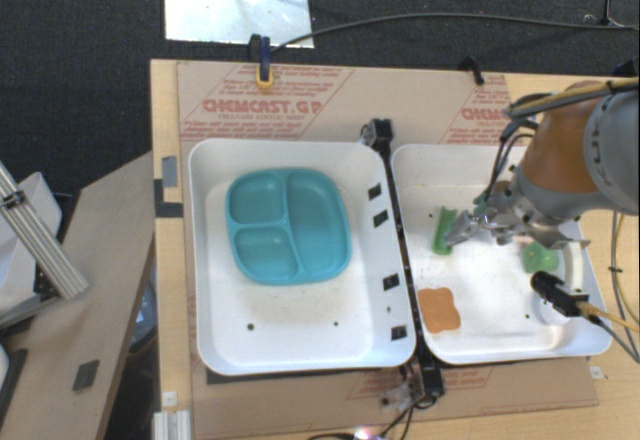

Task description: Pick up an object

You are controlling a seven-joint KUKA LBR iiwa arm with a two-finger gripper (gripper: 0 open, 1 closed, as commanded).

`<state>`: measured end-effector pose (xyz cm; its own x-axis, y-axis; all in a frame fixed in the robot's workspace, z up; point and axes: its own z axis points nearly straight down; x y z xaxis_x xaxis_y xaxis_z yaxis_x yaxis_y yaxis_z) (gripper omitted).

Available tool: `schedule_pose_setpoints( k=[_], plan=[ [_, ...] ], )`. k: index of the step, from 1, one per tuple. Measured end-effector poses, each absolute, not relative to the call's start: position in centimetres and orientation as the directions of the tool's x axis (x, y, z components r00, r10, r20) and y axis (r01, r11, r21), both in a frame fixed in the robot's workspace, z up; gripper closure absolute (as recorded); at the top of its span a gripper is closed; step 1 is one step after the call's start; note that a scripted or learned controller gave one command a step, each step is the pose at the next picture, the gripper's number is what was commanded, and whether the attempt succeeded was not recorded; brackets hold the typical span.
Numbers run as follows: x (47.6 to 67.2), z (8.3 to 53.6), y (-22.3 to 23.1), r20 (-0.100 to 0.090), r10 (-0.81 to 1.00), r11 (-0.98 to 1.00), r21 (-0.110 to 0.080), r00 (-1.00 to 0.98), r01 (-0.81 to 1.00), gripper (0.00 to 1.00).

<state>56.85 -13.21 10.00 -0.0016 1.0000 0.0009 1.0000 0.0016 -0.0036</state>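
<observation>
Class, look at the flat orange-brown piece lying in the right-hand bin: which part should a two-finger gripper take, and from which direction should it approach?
The orange-brown piece lies flat near the right bin's left wall. Probably best to come straight down from above and pinch across its opposite edges, since no side stands up to grab. Its left edge sits close to the wall, so closing along the wall's direction looks safer.

The arm (585, 153) runs off the frame at three o'clock and covers part of a light green object (541, 257) in the right bin (500, 348).
</observation>
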Motion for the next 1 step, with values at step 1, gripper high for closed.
schedule_pose_setpoints(
  k=[1],
  plan=[
    [57.06,8.73,-13.23,0.000,1.000,0.001,0.004,-0.001,1.000,0.00]
  ],
)
